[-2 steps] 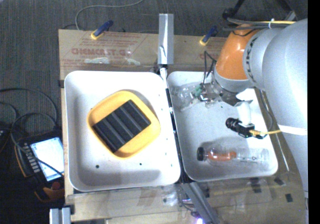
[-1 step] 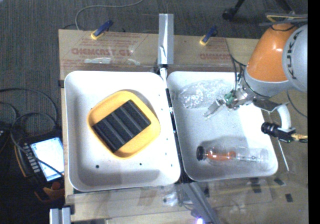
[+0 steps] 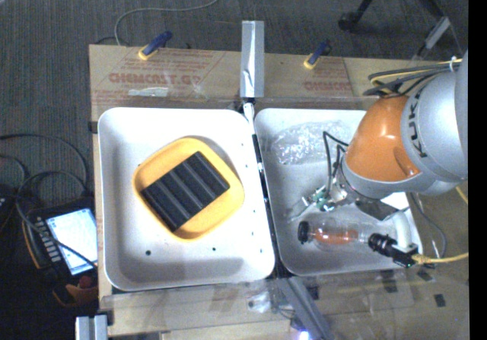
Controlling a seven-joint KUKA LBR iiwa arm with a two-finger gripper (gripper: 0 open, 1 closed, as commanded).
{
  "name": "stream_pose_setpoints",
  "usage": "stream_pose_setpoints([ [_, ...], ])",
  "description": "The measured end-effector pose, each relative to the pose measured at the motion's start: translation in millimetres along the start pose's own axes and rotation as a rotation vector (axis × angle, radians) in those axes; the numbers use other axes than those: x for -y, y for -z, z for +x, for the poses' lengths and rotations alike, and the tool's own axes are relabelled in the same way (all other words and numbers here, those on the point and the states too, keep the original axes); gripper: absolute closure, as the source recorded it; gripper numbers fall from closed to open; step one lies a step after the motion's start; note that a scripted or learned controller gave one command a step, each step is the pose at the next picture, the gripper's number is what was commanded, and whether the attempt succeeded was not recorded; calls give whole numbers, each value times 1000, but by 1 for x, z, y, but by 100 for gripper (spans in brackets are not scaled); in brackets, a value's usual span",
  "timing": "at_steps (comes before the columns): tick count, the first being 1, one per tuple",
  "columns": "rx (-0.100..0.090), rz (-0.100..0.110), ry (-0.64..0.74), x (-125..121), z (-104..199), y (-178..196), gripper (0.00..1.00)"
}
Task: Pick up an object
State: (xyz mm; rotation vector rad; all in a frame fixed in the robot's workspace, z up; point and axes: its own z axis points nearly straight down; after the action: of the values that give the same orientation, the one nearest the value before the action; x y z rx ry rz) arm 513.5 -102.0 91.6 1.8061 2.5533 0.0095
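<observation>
My gripper (image 3: 329, 195) hangs low over the right bin (image 3: 283, 201), under the orange band of the arm (image 3: 384, 144). A small green and white thing (image 3: 317, 197) sits right at its tip; whether it is between the fingers I cannot tell. Just below lies a clear bottle (image 3: 333, 236) on its side, with a dark cap pointing left and orange-tinted contents. A crumpled clear plastic bag (image 3: 303, 141) lies at the back of the same bin. In the left bin (image 3: 122, 141) rests a yellow dish with a black ribbed insert (image 3: 188, 187).
The arm covers the right half of the right bin. A metal post (image 3: 252, 57) stands behind the divide between the bins. Two blue and yellow clamps (image 3: 154, 44) hold the cardboard backing. A tablet (image 3: 65, 236) and cables lie on the floor at left.
</observation>
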Motion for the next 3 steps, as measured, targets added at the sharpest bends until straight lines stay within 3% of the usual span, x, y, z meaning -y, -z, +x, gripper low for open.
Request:
stream_pose_setpoints([
  [1, -6, 16, -254, -51, -24, 31, 0],
  [2, -3, 3, -127, -36, -24, -1, 0],
  [3, -1, 2, -88, -93, -44, -2, 0],
])
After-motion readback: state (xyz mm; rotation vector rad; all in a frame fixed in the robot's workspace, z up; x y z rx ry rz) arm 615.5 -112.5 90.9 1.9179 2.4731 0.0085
